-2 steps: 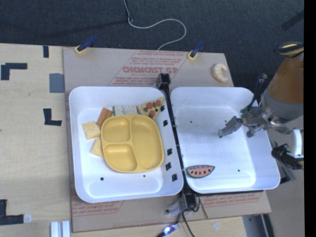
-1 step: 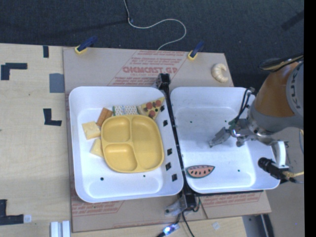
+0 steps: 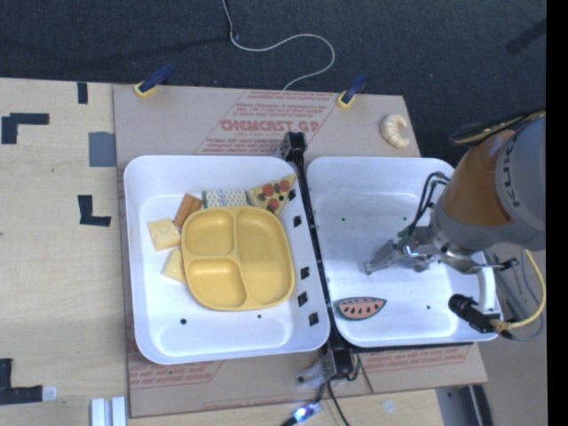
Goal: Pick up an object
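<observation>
**Ana:** Watermelon first. Where does it lie?

**Ben:** The flat toy watermelon slice, red with a green rind point(image 3: 361, 308), lies on the floor of the right-hand shallow white bin point(image 3: 355, 198), nearer the camera than the pincer point(image 3: 376, 263) and a little to its left. They are close but apart; nothing sits between the fingers.

**Ana:** And the pincer?

**Ben:** It hangs low over the right bin, pointing left from the grey arm with the orange band point(image 3: 484, 193). The metal fingers look spread slightly apart at the tips, clamped on nothing.

**Ana:** Left of the pincer?

**Ben:** Across the black divider lies the left white bin point(image 3: 146, 327). A yellow plastic plate with three compartments point(image 3: 238, 257) rests in it, well apart from the pincer. Pale square cracker-like pieces point(image 3: 164, 234) touch the plate's far-left edge, and a toy pizza slice point(image 3: 273, 193) lies just beyond its far rim.

**Ana:** Farther back?

**Ben:** Beyond the pincer, outside the bins, a small beige croissant-shaped piece point(image 3: 397, 130) sits on the brown cardboard sheet point(image 3: 177, 122). A white cable point(image 3: 266, 43) curls over the dark floor behind.
</observation>
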Controlling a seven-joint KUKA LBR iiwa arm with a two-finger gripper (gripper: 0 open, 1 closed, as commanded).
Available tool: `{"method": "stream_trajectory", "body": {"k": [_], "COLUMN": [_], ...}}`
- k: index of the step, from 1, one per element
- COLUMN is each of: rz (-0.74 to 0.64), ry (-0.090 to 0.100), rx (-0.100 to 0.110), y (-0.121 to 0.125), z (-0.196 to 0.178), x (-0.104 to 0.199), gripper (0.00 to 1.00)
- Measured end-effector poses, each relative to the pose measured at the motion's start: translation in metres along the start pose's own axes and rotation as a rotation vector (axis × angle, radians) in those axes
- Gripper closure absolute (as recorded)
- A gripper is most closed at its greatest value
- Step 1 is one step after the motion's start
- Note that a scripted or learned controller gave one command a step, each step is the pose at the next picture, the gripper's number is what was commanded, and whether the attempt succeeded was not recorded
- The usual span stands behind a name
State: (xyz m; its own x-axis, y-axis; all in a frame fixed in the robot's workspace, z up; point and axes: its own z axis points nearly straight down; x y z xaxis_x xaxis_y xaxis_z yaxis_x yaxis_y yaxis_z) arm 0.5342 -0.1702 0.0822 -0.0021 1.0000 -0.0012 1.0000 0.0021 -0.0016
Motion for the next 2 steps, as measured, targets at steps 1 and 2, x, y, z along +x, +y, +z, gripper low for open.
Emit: {"method": "stream_trajectory", "body": {"k": [1,2], "rz": [0.0,0.001], "ry": [-0.001,0.0], "rx": [-0.003,-0.006], "y": [0.001,0.006], "z": [-0.013,-0.075], "x": [-0.001,-0.003], "gripper": [1.0,1.0]}}
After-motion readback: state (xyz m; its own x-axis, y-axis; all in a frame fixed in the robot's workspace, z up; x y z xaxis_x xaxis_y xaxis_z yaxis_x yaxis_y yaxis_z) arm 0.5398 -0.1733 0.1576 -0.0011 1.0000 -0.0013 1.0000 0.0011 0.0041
